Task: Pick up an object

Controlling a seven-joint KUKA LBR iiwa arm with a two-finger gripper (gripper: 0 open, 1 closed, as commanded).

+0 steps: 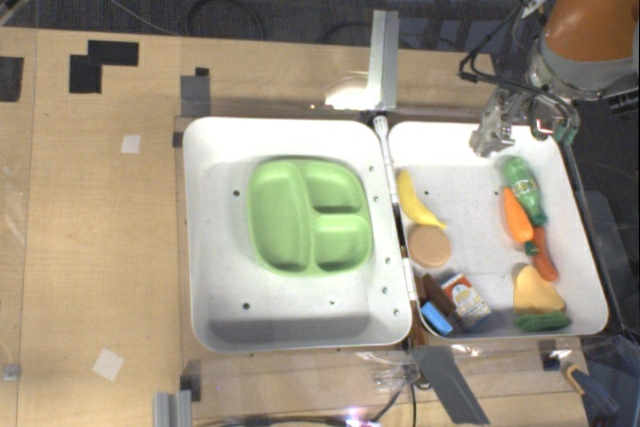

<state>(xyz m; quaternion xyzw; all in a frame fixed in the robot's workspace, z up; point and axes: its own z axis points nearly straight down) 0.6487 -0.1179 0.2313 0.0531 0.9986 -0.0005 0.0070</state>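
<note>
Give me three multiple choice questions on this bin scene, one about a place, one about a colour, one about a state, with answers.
1. Where does the green divided plastic plate lie?
A. left white bin
B. right white bin
C. wooden bench

2. What colour is the toy banana?
A. red
B. yellow
C. blue

3. How does the two-finger gripper stand?
A. carrying the plate
B. over the right bin's far edge, holding nothing visible
C. resting on the banana

Answers: 1 A, the plate fills the left bin's floor. 2 B, it is plainly yellow. 3 B, nothing shows between its fingers.
</note>
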